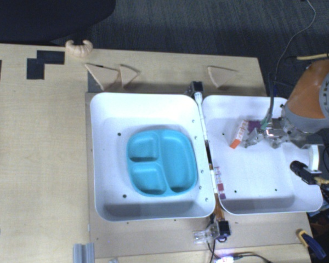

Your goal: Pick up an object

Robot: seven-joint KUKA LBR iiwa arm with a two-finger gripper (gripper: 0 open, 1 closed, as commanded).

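the hand sits low in the right shallow white bin, beside a small orange-tipped tube; whether it grips, i cannot tell.

Blue tray (white bins)
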